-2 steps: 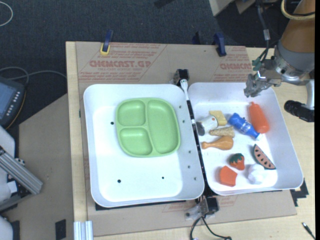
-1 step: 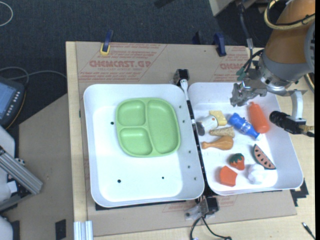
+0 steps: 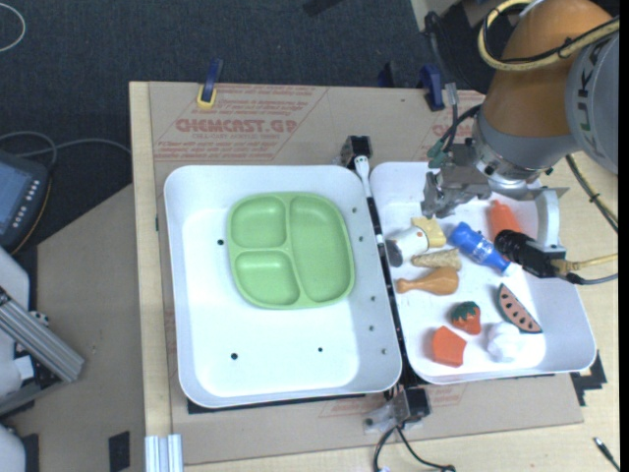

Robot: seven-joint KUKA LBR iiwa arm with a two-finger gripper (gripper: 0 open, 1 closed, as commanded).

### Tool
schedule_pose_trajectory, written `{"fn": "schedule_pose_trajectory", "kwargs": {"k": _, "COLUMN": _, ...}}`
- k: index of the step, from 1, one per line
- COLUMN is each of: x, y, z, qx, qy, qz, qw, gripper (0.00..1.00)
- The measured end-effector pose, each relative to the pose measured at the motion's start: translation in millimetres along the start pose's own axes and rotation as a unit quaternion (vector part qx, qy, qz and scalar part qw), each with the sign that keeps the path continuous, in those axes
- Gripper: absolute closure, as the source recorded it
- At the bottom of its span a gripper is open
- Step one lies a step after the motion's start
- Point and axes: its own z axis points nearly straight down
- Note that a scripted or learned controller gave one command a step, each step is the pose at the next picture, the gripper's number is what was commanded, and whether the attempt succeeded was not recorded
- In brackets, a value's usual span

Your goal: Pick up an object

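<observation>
While the tool [image 3: 439, 203] hovers, grip unclear, one green tray [image 3: 291, 250], two white bins [image 3: 197, 362], eight toys.

I see the toys crowded in the right bin [image 3: 565, 303]: blue bottle [image 3: 479, 245] at twelve o'clock, drumstick [image 3: 429, 283] at nine, tomato [image 3: 466, 315] central, red block [image 3: 447, 346] at six, watermelon slice [image 3: 518, 309] at three.
</observation>
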Motion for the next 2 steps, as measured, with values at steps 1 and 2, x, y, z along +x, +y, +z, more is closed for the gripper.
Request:
{"fn": "schedule_pose_trajectory", "kwargs": {"k": 1, "x": 25, "y": -5, "z": 18, "qx": 0.001, "qy": -0.001, "qz": 0.001, "qw": 1.0, "gripper": 1.0}}
{"fn": "schedule_pose_trajectory", "kwargs": {"k": 2, "x": 36, "y": -13, "z": 2, "qx": -0.002, "qy": -0.001, "qz": 0.002, "qw": 1.0, "gripper": 1.0}}
